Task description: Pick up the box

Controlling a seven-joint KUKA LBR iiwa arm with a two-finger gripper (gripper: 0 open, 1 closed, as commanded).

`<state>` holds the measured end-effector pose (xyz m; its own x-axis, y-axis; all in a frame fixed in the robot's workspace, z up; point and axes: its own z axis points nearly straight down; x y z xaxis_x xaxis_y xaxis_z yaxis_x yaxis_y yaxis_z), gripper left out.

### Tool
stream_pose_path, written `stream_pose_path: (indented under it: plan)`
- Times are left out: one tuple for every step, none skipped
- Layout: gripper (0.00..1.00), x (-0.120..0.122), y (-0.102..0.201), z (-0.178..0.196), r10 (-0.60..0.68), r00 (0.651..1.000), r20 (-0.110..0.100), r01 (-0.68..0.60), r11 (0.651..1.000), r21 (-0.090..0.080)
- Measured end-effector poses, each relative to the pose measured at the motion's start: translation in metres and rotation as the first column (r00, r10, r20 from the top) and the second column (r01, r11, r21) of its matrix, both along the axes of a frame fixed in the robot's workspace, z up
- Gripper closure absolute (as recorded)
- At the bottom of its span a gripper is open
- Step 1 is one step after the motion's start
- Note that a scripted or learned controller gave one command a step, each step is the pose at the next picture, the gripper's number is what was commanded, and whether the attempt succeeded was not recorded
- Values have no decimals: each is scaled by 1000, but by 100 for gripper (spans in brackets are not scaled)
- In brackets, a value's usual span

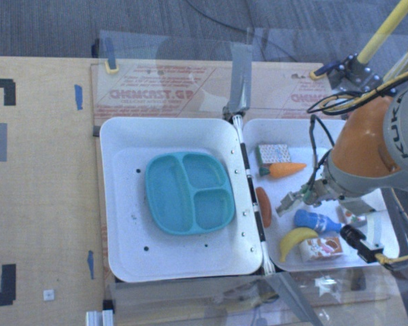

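Observation:
A small speckled box (273, 153) with a green side lies at the back of the right bin (389, 231), just above an orange carrot (287, 170). A second small carton (321, 248) with red and white print lies at the front, beside a banana (294, 240). My gripper (298, 198) hangs over the middle of the right bin, just above a blue bottle (315, 221), roughly midway between the speckled box and the carton. It looks open, with nothing between its fingers.
A red-brown sausage (264, 206) lies along the right bin's left wall. The left bin (122, 182) holds a teal divided plate (190, 192). Cables and a yellow pole (384, 29) hang at the back right, above the arm.

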<state>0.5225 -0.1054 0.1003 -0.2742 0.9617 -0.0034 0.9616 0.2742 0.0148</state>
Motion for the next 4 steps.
stream_pose_path:
  plan:
    - [0,-39,-18,-11,126,992,-3,-126,992,-1]
    - [0,59,-4,1,276,961,-10,-276,961,-3]
    - [0,116,0,-12,107,994,-13,-107,994,-4]
    - [0,135,1,-14,-50,997,-64,50,999,4]
